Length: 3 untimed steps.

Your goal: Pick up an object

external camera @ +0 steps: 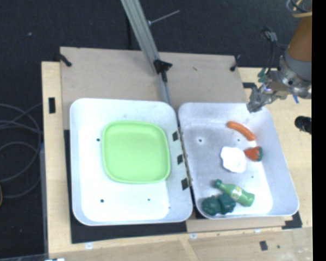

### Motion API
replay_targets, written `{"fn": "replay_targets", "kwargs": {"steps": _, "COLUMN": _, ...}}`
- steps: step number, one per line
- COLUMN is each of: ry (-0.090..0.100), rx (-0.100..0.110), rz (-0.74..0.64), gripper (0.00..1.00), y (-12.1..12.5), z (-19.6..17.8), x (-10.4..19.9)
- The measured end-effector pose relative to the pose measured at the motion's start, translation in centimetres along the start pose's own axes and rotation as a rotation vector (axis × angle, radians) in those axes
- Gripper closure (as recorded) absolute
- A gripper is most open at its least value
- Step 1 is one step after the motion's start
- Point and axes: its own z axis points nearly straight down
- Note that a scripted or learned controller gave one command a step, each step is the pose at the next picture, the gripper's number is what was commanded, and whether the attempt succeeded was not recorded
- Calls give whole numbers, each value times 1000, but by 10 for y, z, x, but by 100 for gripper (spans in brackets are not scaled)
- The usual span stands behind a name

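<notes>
Tool (255,105) hovers just above orange sausage (241,130), grip state unclear; sausage looks light, smooth, likely slippery, best pinched across its middle.

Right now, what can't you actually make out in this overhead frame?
- Gripper of the grey arm: small and blurred at the right bin's top corner, so its state is unreadable, as is whether it touches the rim.
- Arm: cut off by the frame's right side above the orange band.
- Dark green lumpy object: too blurred to identify; the green plastic bottle lies against it.
- Red item: partly hidden behind the white round object.
</notes>
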Motion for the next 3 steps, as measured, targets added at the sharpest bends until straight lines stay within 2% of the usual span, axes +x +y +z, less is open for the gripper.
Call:
{"fn": "replay_targets", "kwargs": {"steps": 2, "ry": 2, "rx": 5, "rz": -4, "gripper": 100, "y": -13, "z": 7, "x": 120}}
{"fn": "replay_targets", "kwargs": {"steps": 3, "ry": 2, "rx": 5, "rz": -3, "gripper": 100, "y": -15, "z": 15, "x": 169}}
